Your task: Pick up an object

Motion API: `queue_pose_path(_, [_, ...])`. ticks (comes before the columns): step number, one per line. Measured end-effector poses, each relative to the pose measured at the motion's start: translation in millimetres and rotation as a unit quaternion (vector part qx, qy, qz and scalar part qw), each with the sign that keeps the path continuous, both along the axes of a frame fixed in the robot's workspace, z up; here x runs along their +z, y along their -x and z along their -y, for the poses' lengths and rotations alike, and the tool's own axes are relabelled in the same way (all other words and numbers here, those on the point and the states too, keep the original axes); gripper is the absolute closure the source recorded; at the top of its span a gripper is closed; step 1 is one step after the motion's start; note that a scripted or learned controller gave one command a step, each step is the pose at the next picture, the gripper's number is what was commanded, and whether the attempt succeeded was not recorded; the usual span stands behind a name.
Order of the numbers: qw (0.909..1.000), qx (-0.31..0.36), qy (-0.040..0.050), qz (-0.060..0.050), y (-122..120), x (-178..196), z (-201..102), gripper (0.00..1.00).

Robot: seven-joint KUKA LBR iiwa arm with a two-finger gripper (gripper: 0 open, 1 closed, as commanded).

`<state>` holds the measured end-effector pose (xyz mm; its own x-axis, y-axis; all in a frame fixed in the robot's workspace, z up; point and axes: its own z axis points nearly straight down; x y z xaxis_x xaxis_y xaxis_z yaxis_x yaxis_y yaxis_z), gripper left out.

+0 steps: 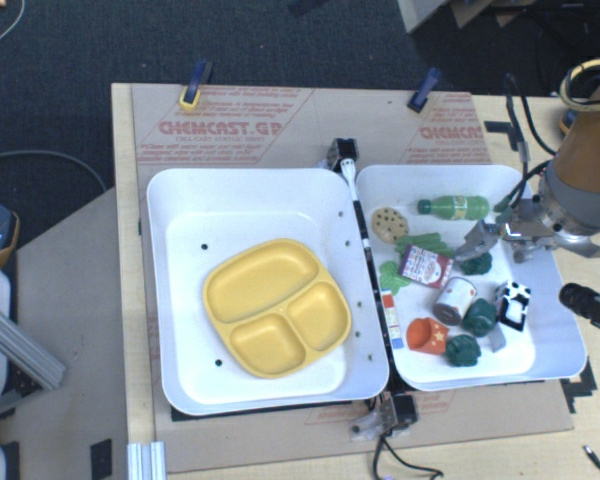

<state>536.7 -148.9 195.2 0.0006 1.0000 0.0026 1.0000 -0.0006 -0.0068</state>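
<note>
The right bin [540, 363] holds several small objects: a green bottle [455, 207], a cookie [388, 224], a maroon packet [423, 266], a silver can [454, 299], a red piece [427, 336], dark green lumps [464, 350] and a black-and-white block [515, 303]. My gripper [492, 234] hangs over the bin's upper right part, just below the bottle and above a dark green piece [475, 263]. The fingers point left toward the pile. Nothing shows between them.
The left bin [180, 218] holds a yellow divided plate [276, 306]. Both bins rest on a cardboard sheet [280, 123] clamped at the back. Cables run along the right edge near the arm [585, 173].
</note>
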Motion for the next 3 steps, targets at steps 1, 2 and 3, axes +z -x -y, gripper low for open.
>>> queue_pose_path(1, [1.0000,0.000,-0.0002,0.000,11,-51,-2,0.00])
queue_pose_path(2, [1.0000,0.000,-0.0002,0.000,12,-104,-3,0.00])
queue_pose_path(3, [1.0000,-0.001,0.0012,0.004,10,-90,-2,1.00])
